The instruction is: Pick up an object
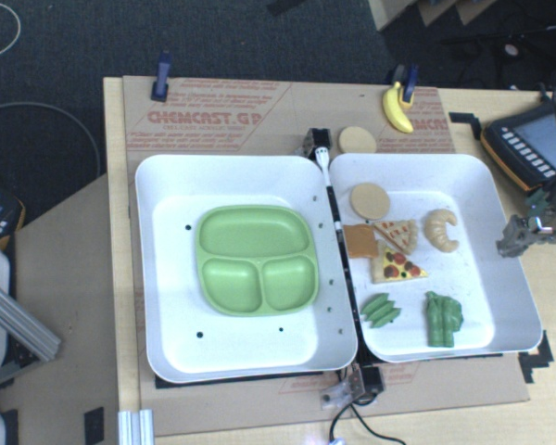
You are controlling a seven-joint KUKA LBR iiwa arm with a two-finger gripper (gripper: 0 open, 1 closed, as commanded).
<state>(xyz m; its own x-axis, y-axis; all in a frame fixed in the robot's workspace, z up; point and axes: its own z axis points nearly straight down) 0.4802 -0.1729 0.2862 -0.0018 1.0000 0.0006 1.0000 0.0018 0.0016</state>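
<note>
Two shallow white bins sit side by side on the bench. The left bin (157, 276) holds one pale green plastic tray with three compartments (257, 259), lying flat near its middle with nothing in it. The right bin (482, 193) holds the toy food: a round tan cookie (370, 200) at its upper left, a beige croissant (441, 229) right of centre, two pizza slices (398, 252) and a brown square of toast (360, 241) touching them near the divider, with green pea pods (381, 310) and a green leafy bunch (444, 318) toward the lower edge. A yellow banana (398, 109) and a second tan disc (357, 140) lie outside the bins, above them.

The gripper (524, 233) sits at the right rim of the right bin, low in the frame's right middle; too small and blurred to tell how it stands, and nothing is visibly held. This looks like the approach step. The croissant is the nearest candidate, so the next move would likely call for travelling left over it and descending.
</note>
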